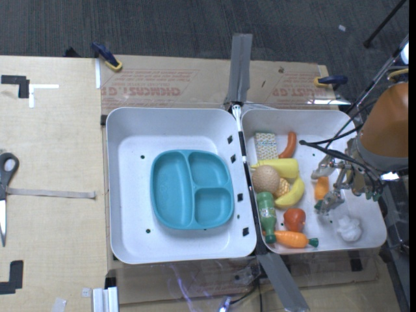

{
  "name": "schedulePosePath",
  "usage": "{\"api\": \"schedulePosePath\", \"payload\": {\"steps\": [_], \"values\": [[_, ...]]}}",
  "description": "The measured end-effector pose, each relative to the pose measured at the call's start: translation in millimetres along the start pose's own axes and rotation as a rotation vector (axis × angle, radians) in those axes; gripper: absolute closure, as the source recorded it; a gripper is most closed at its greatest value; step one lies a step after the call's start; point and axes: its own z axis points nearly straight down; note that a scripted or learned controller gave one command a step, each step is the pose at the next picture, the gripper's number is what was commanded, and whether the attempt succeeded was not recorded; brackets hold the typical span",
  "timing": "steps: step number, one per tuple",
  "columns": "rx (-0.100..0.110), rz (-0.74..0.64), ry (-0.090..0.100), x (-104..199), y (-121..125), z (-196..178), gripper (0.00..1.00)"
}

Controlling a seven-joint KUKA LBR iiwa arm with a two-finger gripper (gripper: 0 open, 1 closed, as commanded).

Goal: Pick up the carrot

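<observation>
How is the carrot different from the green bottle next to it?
The carrot is orange with a green tip; the green bottle is green all over. The carrot lies crosswise along the bin's near edge; the bottle lies lengthwise along the bin's left wall. The carrot tapers to a point; the bottle looks rounder and blunter. Both lie flat in the right bin, close together.

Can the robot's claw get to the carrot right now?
Probably yes. The carrot lies on top at the front edge of the right bin, nothing covering it, and the gripper hangs just behind it. The tomato sits close.
</observation>
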Motion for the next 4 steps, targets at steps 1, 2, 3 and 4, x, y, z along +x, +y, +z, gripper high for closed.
{"api": "schedulePosePath", "payload": {"steps": [1,2,3,4], "values": [[0.0,-0.003,-0.005,-2.1,1.2,-10.3,1.0],[0.0,-0.003,-0.005,-2.1,1.2,-10.3,0.0],[0.001,-0.004,-0.013,-4.8,1.2,-21.4,1.0],[-0.001,-0.228,-0.001,-27.7,16.6,0.8,1.0]]}}
